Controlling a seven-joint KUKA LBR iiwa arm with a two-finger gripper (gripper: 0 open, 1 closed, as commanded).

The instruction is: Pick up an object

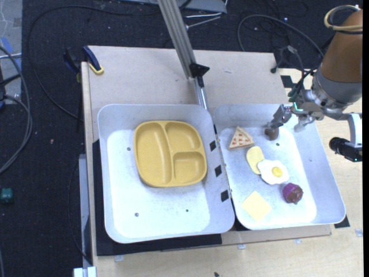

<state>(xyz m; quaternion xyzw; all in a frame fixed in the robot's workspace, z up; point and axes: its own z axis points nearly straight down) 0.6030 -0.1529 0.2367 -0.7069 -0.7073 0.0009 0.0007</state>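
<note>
Nearest the camera, a yellow square (256, 205) lies flat in the right bin (323, 172). Beside it are a purple onion (293, 193), a fried egg (273, 171), a pale oval slice (255, 158) and a pizza wedge (240, 138). At that bin's far end the pincer (286, 122) hangs with fingers spread, pinching nothing, well apart from the foods. On the desk (150, 77), the left bin (115, 172) bears a yellow divided plate (170, 153).
</note>
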